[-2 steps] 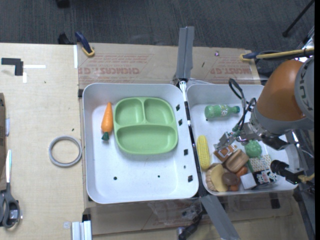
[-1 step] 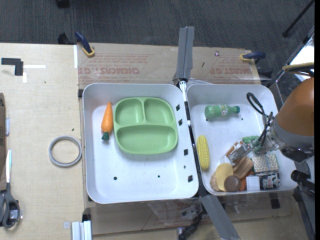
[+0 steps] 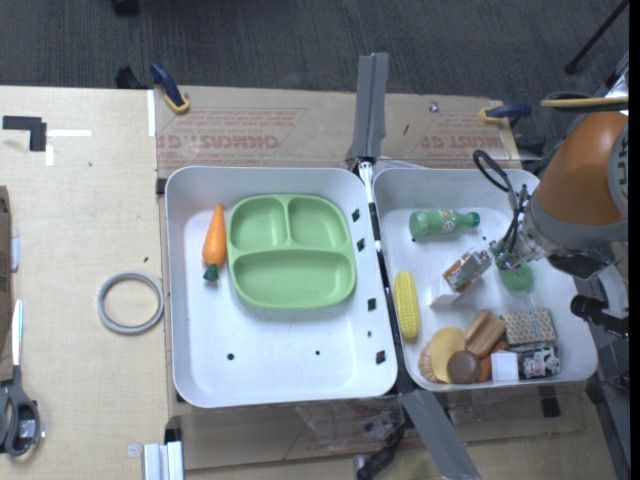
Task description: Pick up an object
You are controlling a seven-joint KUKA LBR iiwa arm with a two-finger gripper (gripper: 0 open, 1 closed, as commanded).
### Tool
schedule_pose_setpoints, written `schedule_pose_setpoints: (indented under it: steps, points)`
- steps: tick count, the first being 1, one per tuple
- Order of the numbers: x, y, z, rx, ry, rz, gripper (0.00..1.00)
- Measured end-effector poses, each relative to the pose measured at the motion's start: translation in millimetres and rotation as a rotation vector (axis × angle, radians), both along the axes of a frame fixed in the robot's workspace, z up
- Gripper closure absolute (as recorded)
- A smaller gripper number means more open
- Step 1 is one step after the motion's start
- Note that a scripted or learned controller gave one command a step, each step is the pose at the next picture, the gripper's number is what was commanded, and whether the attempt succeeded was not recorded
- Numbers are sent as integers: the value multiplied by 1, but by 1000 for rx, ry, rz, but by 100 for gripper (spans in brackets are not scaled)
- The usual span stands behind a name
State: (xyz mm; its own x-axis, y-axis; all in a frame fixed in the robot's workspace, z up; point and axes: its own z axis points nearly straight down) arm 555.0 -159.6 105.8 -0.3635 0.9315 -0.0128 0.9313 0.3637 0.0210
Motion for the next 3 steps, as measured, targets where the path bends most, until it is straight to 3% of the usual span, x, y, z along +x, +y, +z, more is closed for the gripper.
schedule_pose_setpoints:
  steps: [1, 2, 3]
  points:
    - [-26, -25, 1, 7, -9, 55, 0]
    - [50, -26, 11, 13, 6, -193, 0]
    - [39, -56, 8, 8, 5, -182, 0]
